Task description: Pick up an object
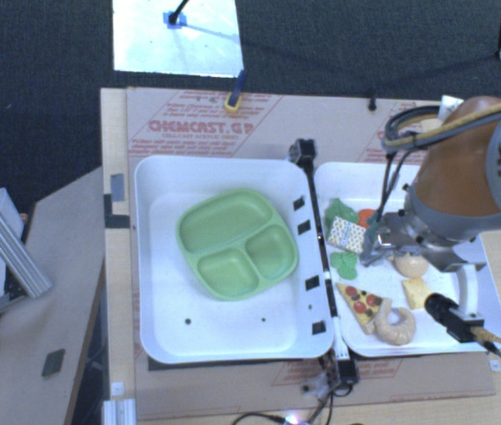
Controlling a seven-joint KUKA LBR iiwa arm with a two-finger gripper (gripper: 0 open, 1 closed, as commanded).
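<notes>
Your candidate objects sit in the right bin (497, 301), all toy food: pizza slice (361, 302) near the divider, bagel (396, 325) touching it, cheese-coloured block (416, 291) beside that, green leafy piece (342, 212) toward the far side, patterned packet (347, 235) just below it. End effector (373, 249) hangs low next to the packet; whether it's released or clenched, I cannot tell. Left bin (158, 264) holds a green divided plate (236, 243). Both bins rest on the table (73, 237).

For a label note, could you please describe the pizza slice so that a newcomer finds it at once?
Start at the right bin, then its front left corner beside the divider. The pizza slice lies there: a yellow wedge with red dots, unlike the plain tan ring touching it.
</notes>
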